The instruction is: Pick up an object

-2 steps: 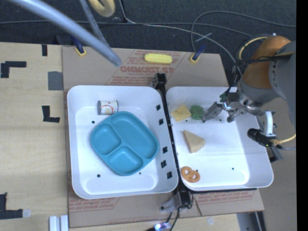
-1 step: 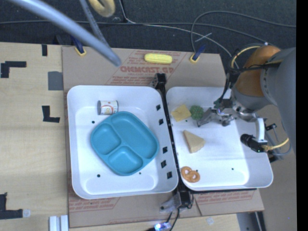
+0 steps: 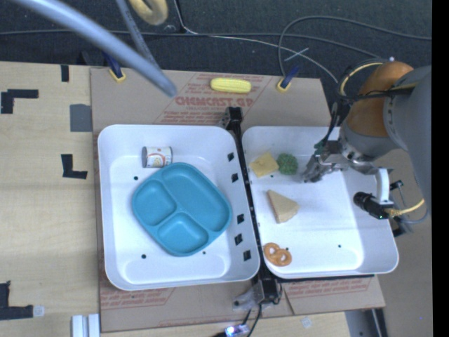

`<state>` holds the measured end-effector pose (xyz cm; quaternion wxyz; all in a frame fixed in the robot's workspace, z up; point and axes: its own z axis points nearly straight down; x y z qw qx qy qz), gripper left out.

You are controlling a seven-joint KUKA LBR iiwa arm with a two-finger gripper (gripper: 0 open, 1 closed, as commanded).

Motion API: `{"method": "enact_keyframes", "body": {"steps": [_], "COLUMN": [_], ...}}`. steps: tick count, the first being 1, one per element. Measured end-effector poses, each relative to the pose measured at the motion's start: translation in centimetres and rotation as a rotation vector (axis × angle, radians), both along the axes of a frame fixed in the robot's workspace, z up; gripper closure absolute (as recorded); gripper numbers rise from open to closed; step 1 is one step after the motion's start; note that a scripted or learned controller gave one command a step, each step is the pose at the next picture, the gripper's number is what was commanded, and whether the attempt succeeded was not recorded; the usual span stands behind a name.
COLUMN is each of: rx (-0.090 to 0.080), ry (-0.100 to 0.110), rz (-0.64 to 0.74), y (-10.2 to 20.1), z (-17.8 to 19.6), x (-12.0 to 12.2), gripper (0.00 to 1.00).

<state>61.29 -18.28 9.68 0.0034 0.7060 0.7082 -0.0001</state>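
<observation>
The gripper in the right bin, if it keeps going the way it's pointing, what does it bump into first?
Probably the green broccoli piece. The gripper points leftward toward it, with the yellow cheese block just beyond. Its height is hard to judge, so it might touch the right bin floor first.

A light wooden bench (image 3: 42, 209) with black marks, covered in the middle by a brown cardboard sheet (image 3: 203, 100). Directly on the cardboard, two white bins, left bin (image 3: 116, 265) and right bin (image 3: 372, 255), touching side by side, plus a yellow banana-like toy (image 3: 230, 85) near the far edge.

Blue tray (image 3: 181, 208) in white bin (image 3: 112, 188); green broccoli (image 3: 287, 163), yellow cheese (image 3: 264, 166), tan wedge (image 3: 281, 206), orange pretzel (image 3: 278, 255) in centre-right white bin (image 3: 351, 258).
</observation>
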Motion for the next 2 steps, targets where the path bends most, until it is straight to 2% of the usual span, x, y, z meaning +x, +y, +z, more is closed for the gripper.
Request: {"method": "enact_keyframes", "body": {"steps": [1,2], "rx": [0.005,0.003], "ry": [0.003,-0.001], "rz": [-0.002,-0.002], "y": [0.2,0.2], "z": [4.2,10.6], "x": [0.0,0.1], "gripper": [1.00,1.00]}}
